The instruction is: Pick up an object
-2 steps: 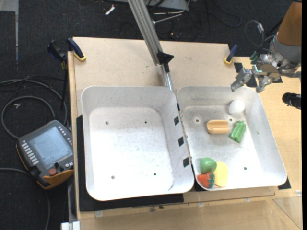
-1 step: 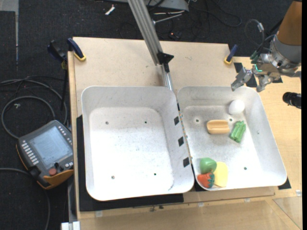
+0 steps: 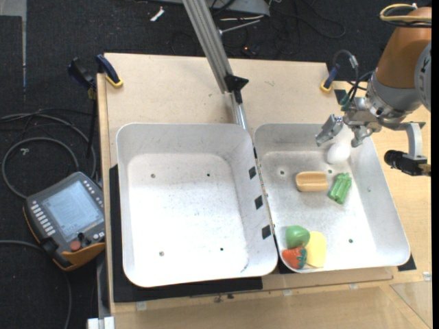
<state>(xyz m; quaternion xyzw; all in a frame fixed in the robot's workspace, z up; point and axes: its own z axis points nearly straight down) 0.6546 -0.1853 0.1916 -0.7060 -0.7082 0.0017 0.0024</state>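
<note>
Over the far end of the right bin (image 3: 384, 211): gripper (image 3: 341, 134), fingers spread, hanging just above a white ball (image 3: 337, 153) without pinching it. Nearer, in the middle of that bin: a tan bread roll (image 3: 311, 181), and just right of it a green block (image 3: 339, 188), tilted. At the near left corner, huddled together: a green pepper (image 3: 296, 236), a red piece (image 3: 293, 256), a yellow block (image 3: 316, 249). To the left, touching along one edge: the left bin (image 3: 137, 204).

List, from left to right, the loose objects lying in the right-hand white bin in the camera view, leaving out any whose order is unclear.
Round green object → tan oblong block → green rectangular block. The small red, yellow and white pieces overlap these in position, so I omit them.
</note>
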